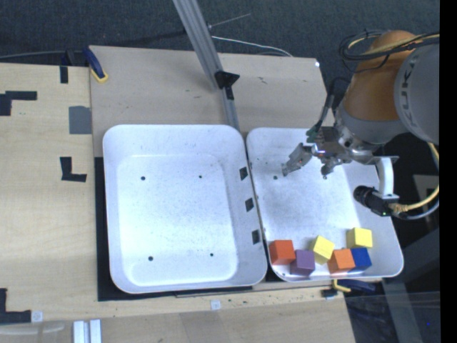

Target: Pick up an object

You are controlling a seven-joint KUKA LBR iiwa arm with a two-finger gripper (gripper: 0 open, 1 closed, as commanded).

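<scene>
Several small blocks lie along the near edge of the right bin [307, 206]: an orange block [282, 251], a purple block [305, 261], a yellow block [323, 247], a second orange block [341, 260], a blue block [360, 258] and another yellow block [359, 237]. My gripper [310, 164] hovers over the far part of the right bin, well away from the blocks. Its fingers are spread apart with nothing between them.
The left bin [175, 206] sits beside the right one, joined by dark clips at the shared rim. A slanted metal pole [200, 38] rises at the back. A black cable fitting [371, 199] hangs off the arm at the right.
</scene>
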